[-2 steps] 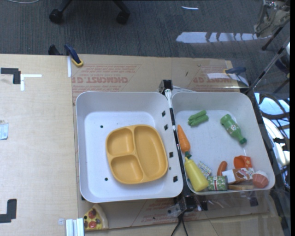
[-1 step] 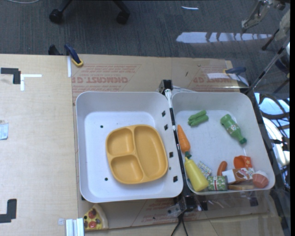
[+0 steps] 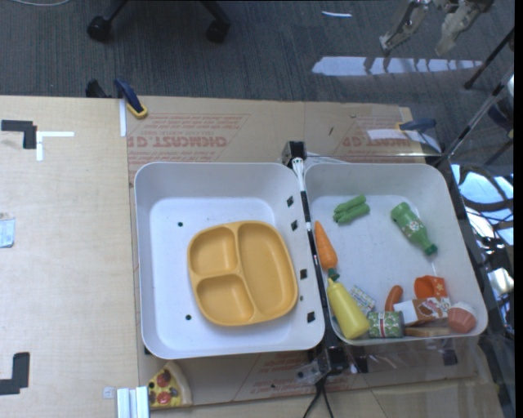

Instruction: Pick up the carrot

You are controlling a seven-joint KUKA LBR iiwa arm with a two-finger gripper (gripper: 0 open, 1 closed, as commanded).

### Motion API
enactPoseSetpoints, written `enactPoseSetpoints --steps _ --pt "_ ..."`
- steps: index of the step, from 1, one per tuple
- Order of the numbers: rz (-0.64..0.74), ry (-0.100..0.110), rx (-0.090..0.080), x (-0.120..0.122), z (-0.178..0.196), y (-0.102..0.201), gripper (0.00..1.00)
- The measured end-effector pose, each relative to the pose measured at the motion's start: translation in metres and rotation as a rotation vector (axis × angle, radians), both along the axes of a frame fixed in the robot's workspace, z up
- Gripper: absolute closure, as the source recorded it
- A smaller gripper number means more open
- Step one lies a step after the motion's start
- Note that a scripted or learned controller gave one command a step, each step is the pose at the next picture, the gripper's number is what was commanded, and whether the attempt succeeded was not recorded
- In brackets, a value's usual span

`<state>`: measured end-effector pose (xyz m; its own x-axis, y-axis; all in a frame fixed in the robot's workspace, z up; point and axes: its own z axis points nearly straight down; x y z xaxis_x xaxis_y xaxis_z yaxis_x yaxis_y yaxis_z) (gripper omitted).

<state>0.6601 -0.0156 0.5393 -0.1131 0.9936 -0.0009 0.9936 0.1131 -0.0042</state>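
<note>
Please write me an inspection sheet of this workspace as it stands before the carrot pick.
Surface: wooden bench with cardboard under two white bins, left bin and right bin, side by side.
Job's things: carrot lies in the right bin against its left wall, next to a yellow bottle.
Clutter: yellow divided plate in the left bin; green bottle, green pods and mixed toy food in the right bin; pizza slice toy on the bench.
Grippers: nothing seen.
Cables: black cable at the front edge between the bins.
Surroundings: grey carpet, chair base at top left.
</note>
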Motion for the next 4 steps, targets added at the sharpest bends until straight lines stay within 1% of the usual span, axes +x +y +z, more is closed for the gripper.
enactPoseSetpoints --steps 1,2,3,4 --pt "0.001 0.001 -0.002 0.0015 0.0074 0.0004 1.00" --pt "0.001 0.001 -0.002 0.0015 0.0074 0.0003 0.00" --pt "0.003 0.001 -0.004 0.0030 0.0149 0.0009 1.00" --pt "0.002 0.002 -0.004 0.0030 0.0148 0.0007 0.00"
